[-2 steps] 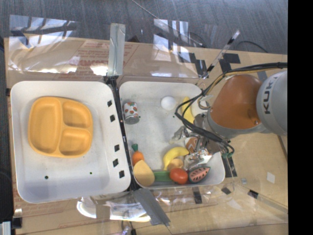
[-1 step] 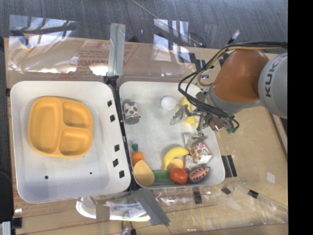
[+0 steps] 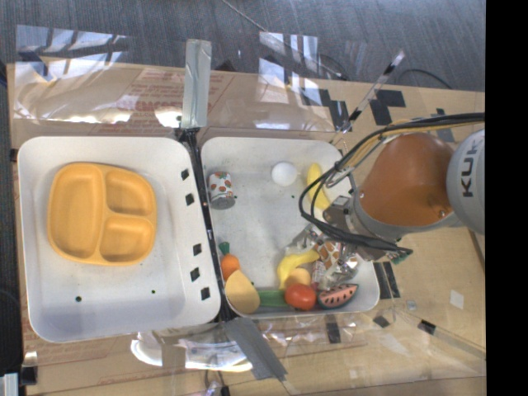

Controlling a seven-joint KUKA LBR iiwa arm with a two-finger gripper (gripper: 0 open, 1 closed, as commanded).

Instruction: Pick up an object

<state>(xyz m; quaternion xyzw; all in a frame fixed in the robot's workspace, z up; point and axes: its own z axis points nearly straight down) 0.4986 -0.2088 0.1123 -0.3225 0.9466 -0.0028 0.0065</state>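
My gripper [image 3: 328, 250] is low in the right bin [image 3: 256, 221], at its right side, under the orange wrist band [image 3: 404, 180]. It sits over a crinkled foil snack packet [image 3: 323, 258] and beside a yellow banana-like toy [image 3: 295, 262]. Along the bin's near edge lie a red tomato [image 3: 301, 296], a watermelon slice [image 3: 338, 294], a green piece [image 3: 268, 298], a yellow wedge [image 3: 242, 291] and an orange piece [image 3: 230, 264]. Farther back are a white ball [image 3: 284, 172], a yellow piece [image 3: 314, 177] and a small printed can [image 3: 221, 188]. The wrist hides what the gripper touches.
The left bin [image 3: 49, 304] holds a yellow divided plate [image 3: 102, 213]. Black cables [image 3: 318, 190] loop from the wrist over the right bin. A taped ridge [image 3: 198, 213] separates the two bins. Cardboard and tape surround them.
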